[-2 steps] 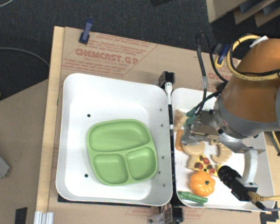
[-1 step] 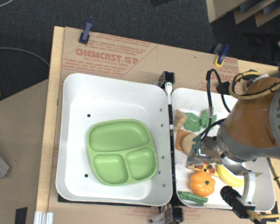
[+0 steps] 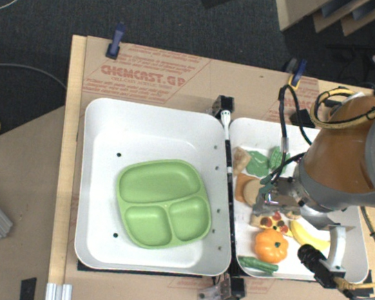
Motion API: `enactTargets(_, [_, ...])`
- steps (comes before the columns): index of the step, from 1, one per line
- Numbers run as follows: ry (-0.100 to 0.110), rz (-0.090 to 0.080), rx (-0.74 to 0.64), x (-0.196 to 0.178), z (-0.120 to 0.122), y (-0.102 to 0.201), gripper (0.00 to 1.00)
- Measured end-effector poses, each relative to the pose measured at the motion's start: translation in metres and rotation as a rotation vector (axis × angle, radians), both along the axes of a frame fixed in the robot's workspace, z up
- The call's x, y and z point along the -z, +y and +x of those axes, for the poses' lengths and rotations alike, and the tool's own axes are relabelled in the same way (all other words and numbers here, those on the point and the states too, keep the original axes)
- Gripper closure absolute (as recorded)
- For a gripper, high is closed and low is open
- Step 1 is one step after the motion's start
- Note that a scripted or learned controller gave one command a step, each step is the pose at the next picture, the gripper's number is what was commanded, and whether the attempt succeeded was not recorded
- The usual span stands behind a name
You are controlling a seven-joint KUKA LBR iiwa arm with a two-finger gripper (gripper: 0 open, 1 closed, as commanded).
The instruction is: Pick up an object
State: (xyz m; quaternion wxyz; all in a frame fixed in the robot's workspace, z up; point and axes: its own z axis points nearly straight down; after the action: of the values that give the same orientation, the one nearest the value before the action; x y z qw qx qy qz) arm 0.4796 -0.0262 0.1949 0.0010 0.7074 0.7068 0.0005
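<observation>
The right bin (image 3: 359, 266) holds several toy foods: an orange pumpkin-like fruit (image 3: 270, 247), a yellow banana (image 3: 307, 234), a pizza slice (image 3: 271, 222), a green bean pod (image 3: 258, 265), a tan bread piece (image 3: 244, 188), a beige piece (image 3: 241, 160) and a green leafy item (image 3: 264, 163). My gripper (image 3: 268, 205) hangs low over the middle of that pile, just above the pizza slice and beside the bread piece. The arm's body hides its fingertips.
The left bin (image 3: 91, 187) carries a light green divided plate (image 3: 163, 203) with three compartments. A black divider strip (image 3: 227, 176) runs between the bins. Cables (image 3: 286, 119) loop above the right bin. Blue clamps (image 3: 116, 41) sit at the bench's back edge.
</observation>
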Motion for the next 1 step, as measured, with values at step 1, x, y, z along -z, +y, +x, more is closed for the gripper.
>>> enactTargets(1, [-0.010, 0.005, -0.013, -0.1005, 0.0009, 0.0941, 1.00])
